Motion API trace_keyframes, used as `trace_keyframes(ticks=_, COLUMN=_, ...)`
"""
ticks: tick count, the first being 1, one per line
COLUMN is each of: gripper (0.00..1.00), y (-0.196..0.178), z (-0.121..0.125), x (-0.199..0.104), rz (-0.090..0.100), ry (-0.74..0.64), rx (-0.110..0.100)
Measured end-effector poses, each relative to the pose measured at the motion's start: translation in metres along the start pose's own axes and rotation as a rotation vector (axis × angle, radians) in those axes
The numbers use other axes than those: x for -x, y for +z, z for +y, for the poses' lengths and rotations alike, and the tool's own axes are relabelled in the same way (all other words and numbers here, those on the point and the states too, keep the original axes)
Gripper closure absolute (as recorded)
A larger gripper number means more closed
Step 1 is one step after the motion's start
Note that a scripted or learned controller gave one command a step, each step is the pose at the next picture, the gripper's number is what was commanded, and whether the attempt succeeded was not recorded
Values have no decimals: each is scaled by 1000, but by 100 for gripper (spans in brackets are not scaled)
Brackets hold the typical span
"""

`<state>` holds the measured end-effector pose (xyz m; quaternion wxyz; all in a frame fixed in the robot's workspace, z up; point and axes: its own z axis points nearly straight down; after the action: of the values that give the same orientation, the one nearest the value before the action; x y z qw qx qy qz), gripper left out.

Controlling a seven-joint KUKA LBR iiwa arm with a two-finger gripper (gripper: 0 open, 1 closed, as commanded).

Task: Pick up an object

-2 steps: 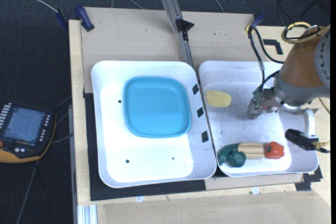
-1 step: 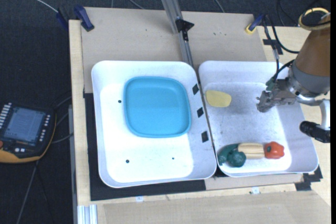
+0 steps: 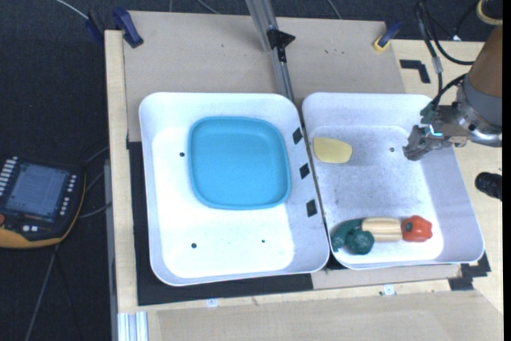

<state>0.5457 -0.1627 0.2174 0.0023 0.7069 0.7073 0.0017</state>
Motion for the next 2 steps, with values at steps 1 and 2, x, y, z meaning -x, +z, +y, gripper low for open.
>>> trace_keyframes(ticks=1, gripper=100, y=15, z=0, x=0, rz=1, ry=0, rx=-6)
trace_keyframes(ticks=2, gripper=100, y=10, z=2, x=-55, rz=2, ry=-4, rx=-5)
